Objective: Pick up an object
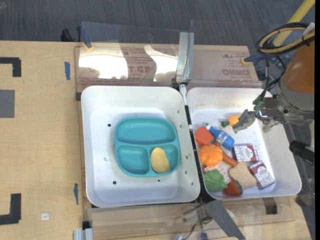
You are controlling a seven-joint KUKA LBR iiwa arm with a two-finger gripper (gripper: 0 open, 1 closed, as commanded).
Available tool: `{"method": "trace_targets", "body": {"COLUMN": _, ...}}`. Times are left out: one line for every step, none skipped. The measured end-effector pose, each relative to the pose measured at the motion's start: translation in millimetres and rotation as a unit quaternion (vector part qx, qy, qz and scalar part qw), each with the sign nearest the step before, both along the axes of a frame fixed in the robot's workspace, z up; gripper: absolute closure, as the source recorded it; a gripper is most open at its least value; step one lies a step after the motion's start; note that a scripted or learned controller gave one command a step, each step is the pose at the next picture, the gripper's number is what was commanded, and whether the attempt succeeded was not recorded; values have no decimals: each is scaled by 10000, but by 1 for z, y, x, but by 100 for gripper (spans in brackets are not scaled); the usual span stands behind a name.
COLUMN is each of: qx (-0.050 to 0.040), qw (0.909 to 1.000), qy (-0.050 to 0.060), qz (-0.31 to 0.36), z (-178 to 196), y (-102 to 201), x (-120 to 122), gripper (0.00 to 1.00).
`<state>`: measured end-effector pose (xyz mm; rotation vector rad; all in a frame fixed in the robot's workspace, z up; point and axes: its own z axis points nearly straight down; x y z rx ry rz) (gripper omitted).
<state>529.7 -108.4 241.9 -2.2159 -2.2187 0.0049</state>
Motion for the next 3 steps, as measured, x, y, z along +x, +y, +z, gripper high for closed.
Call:
{"method": "trace_targets", "body": {"qx": -10, "qw": 9980, "qy": -36, "qz": 630, "z": -144, "y": -14, "x": 49, "gripper": 0}}
{"method": "trace_targets", "body": {"qx": -1, "qw": 9981, "qy": -9, "qz": 620, "z": -138, "y": -14, "x": 47, "gripper": 100}}
{"method": "trace_targets", "body": {"qx": 0, "qw": 9999, "qy": -50, "qz": 150, "z": -30, "y": 61, "x": 24, "gripper": 100}}
